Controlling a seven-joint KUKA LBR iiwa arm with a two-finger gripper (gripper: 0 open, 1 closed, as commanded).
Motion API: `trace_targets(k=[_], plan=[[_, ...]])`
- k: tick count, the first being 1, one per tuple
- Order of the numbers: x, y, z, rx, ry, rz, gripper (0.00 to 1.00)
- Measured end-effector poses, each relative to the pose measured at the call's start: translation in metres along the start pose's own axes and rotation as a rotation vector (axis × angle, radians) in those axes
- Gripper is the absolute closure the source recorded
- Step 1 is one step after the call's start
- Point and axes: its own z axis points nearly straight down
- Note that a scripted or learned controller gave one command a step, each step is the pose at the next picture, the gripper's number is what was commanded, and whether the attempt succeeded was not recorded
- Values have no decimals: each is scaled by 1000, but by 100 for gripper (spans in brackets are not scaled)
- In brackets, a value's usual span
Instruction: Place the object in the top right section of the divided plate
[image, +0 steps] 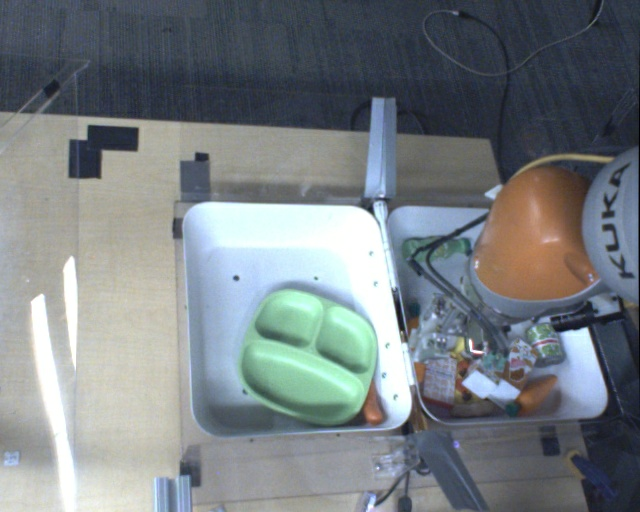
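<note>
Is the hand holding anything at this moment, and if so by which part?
It cannot be told. The arm hangs over the right bin, covering the hand above the clutter of small items. The green divided plate lies in the left bin.

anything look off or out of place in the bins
Yes. The green divided plate in the left white bin sits rotated at an angle and pushed toward the bin's lower right corner. An orange carrot-like object lies wedged between the plate's edge and the bin wall rather than in the plate.
</note>
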Motion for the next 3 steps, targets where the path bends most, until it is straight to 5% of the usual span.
trace_targets(k=[1,2,3], plan=[[-3,2,-10,-2,-5,-2,100],[-40,-71,47,1,0,34,100],[-20,-147,78,0,0,-325,100]])
